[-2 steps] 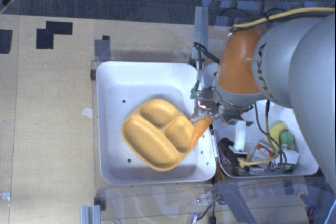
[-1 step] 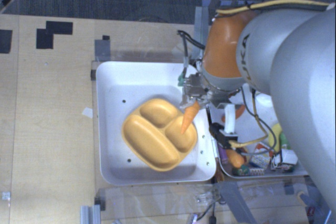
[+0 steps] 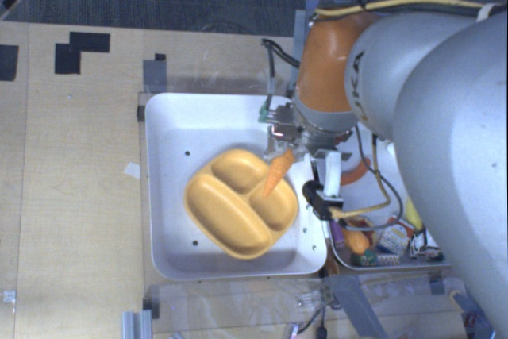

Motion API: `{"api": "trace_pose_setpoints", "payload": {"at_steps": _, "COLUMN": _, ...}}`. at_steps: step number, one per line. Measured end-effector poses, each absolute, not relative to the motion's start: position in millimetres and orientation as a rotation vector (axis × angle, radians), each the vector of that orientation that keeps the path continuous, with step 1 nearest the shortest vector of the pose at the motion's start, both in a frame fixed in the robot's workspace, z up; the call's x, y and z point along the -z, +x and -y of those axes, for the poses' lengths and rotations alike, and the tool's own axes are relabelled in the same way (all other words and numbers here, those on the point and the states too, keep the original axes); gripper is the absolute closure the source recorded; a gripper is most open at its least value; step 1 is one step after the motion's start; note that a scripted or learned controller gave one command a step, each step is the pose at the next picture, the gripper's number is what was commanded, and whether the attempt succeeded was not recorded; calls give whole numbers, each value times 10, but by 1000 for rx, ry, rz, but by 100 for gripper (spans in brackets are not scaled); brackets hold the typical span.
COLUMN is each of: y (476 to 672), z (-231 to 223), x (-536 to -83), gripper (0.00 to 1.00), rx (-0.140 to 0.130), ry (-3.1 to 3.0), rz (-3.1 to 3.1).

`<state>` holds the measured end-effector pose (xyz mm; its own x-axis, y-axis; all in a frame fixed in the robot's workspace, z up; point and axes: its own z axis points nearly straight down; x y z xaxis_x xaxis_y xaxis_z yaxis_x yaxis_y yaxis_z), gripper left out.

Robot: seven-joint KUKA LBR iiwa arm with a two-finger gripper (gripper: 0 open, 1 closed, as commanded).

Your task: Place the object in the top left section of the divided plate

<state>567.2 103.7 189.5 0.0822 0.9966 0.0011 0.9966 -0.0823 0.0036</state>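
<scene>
Carrot (image 3: pixel 276 171) hangs tilted, tip down-left, over the ridge between two sections of the yellow plate (image 3: pixel 230 214); upper end sits right at the gripper (image 3: pixel 287 145). Cannot tell if the tip touches the plate. Gripper opening and grip on the carrot: cannot tell, wrist blocks it. Plate lies in the left bin (image 3: pixel 171 250). Right bin (image 3: pixel 349 258) holds small mixed items under the arm (image 3: pixel 413 91).

Small colourful items (image 3: pixel 379 240) lie crowded in the right bin (image 3: pixel 343 252).
</scene>
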Motion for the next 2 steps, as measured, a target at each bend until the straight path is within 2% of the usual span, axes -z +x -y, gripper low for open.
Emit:
{"api": "trace_pose_setpoints", "payload": {"at_steps": 1, "y": 5682, "z": -1170, "x": -1326, "gripper": 100, "rx": 0, "ry": 2624, "rz": -1729}}
{"api": "trace_pose_setpoints", "payload": {"at_steps": 2, "y": 5996, "z": -894, "x": -1852, "gripper": 100, "rx": -5, "ry": 2638, "rz": -1702}}
